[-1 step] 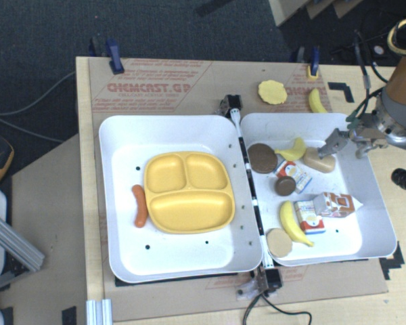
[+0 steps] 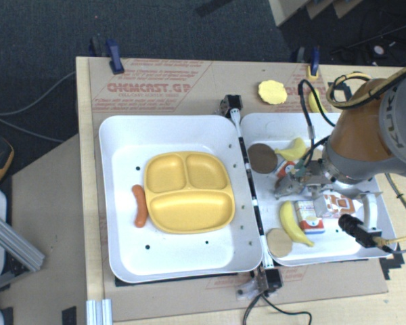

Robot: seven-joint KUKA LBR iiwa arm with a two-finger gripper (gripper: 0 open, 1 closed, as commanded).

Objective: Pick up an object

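From above, the counter (image 2: 155,90) carries two white bins: the left bin (image 2: 118,181), at centre frame, holds a yellow divided plate (image 2: 188,192) with a sausage (image 2: 140,205) lying just beside its left edge. In the right bin (image 2: 271,124), at right of frame, the arm's tool (image 2: 299,179) sits low among a brown disc (image 2: 262,158), a banana (image 2: 294,223), a small carton (image 2: 310,217) and a tan disc (image 2: 279,242). How far its grip is spread I cannot tell, and a yellow lump (image 2: 273,92) lies on the counter above that bin.
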